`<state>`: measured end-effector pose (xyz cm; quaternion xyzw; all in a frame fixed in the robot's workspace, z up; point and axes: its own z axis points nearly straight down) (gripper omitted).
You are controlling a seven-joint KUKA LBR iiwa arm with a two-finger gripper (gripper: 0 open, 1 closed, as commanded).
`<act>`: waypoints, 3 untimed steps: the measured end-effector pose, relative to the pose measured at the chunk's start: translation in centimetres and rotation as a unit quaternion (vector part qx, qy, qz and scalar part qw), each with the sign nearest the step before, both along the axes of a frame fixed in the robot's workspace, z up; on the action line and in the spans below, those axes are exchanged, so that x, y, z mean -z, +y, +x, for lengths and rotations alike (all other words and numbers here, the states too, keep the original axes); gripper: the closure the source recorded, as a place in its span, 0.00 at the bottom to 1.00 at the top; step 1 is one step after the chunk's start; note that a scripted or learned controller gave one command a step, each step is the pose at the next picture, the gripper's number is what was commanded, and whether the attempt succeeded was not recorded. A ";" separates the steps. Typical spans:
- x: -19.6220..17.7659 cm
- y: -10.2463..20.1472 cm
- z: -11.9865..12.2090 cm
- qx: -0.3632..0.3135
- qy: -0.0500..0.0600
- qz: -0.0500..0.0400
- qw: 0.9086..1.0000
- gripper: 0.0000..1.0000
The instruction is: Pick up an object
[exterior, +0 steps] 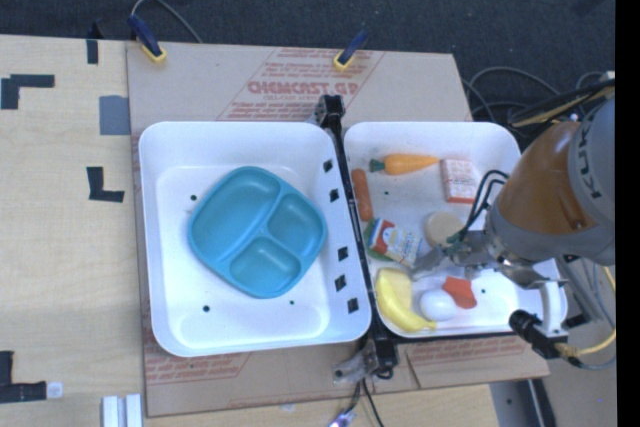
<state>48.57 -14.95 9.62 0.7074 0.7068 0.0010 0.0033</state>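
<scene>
My jaws hang over a small orange-red plastic block (pixel 459 292) beside a white egg (pixel 437 304); I cannot tell if they are open.

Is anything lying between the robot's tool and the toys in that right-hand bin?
Nothing visible does. The tool is low in the right white bin, with the small orange block, white egg-shaped toy and yellow toy banana just beside it.
</scene>
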 end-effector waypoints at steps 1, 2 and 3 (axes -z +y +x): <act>1.0 3.1 4.8 -0.002 0.000 0.001 1.000 0.00; 1.0 -1.2 -0.1 0.000 0.001 0.000 1.000 0.00; 0.0 -1.2 0.0 0.000 0.000 0.000 1.000 1.00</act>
